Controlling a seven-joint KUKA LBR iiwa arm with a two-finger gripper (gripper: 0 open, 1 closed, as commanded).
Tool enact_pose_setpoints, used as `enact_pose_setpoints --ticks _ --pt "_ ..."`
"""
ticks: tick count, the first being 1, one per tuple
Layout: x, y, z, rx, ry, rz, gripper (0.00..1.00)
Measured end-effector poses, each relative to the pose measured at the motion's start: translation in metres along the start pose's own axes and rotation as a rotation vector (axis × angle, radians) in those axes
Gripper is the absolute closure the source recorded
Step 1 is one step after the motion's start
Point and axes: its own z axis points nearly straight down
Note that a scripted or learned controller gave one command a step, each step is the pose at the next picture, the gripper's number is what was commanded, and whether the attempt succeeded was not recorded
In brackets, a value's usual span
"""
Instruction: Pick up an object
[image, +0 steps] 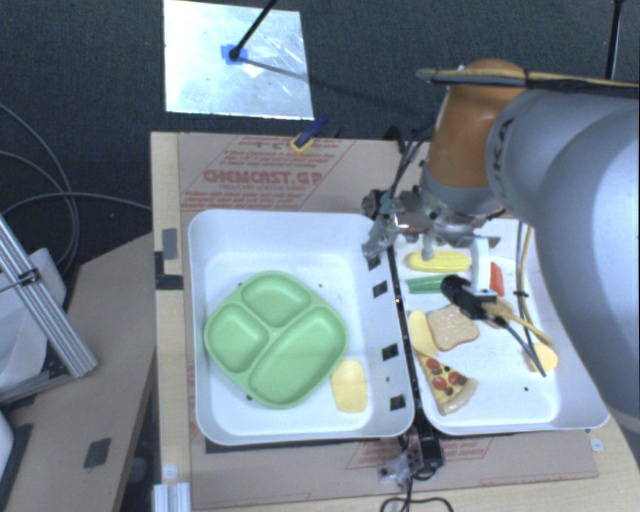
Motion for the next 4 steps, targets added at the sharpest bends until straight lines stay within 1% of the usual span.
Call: enact_pose_setpoints --ticks 1,2,3,4 --pt "0.153 -0.003 -0.036 -0.004 0.009 -0.02 0.0" --pt "0.144 -0.064 -0.275 -0.016 0.01 -0.011 0.0" --pt "0.189 -0.094 -0.054 0.017 -0.001 -0.012 0.0" --pt "0.188 -0.12 0.103 -0.002 0.003 -0.005 0.0"
